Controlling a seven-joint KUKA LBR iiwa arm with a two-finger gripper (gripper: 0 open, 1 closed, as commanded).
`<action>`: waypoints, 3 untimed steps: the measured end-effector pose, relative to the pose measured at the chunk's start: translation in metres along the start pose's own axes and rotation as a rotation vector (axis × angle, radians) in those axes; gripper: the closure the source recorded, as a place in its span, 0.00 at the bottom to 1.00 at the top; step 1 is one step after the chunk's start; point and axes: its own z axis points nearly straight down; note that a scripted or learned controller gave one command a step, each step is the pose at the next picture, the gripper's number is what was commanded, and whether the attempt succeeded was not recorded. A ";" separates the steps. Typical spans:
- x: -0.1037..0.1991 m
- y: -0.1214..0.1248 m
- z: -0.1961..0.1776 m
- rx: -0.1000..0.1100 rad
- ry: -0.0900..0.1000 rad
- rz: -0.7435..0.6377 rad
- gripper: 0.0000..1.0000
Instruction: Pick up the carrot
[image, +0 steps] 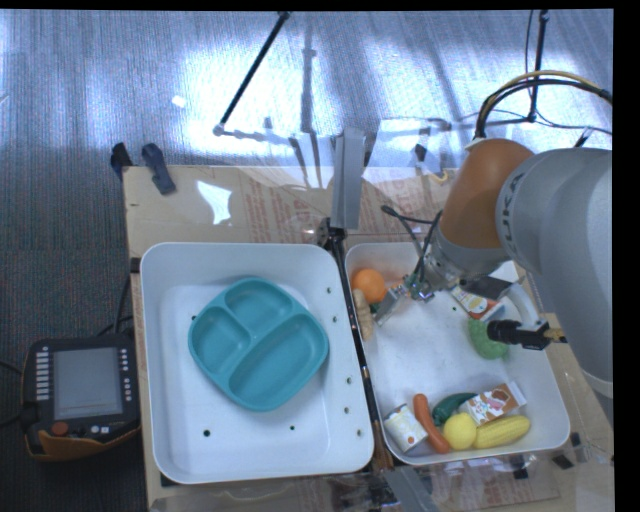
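Lying near the front edge of the right bin (556, 398), the slim orange carrot (432, 424) sits between a small white cup (405, 427) and a yellow lemon (459, 431); a juice carton's (492, 404) print is unreadable. Gripper (418, 287) hovers far off by an orange (368, 285), finger state unclear

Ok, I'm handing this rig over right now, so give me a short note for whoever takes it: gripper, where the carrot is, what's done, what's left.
Gripper: low in the right bin, at its upper left by the orange; nothing visible in the jaws, and whether they are open or shut can't be told.
Carrot: lying at the near edge of the right bin, between the small white cup and the lemon, well away from the gripper.
Done: nothing yet; carrot not picked.
Left: move to the carrot, grasp, lift.
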 end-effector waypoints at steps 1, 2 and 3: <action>-0.005 0.005 0.003 0.000 0.001 0.354 0.00; -0.002 0.005 -0.003 0.007 0.002 0.348 1.00; -0.007 -0.043 -0.030 0.000 0.002 0.416 1.00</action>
